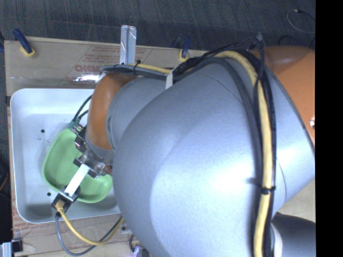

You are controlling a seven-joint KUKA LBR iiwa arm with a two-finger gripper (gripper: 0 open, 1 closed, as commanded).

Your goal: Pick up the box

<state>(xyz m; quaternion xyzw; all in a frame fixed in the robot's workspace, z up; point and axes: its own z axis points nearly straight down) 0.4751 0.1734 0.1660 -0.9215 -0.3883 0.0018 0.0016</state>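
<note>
Arm [214,159] reaching in from the right, looming over the counter [69,63], bowl [64,159] sitting in the left bin [27,116], end effector [86,167] hanging over the bowl

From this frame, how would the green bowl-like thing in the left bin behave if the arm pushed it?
The green bowl looks like thin moulded plastic, so probably light and stiff. Its rounded form could make it rock or slide on the smooth white bin. The arm hides much of it.
</note>
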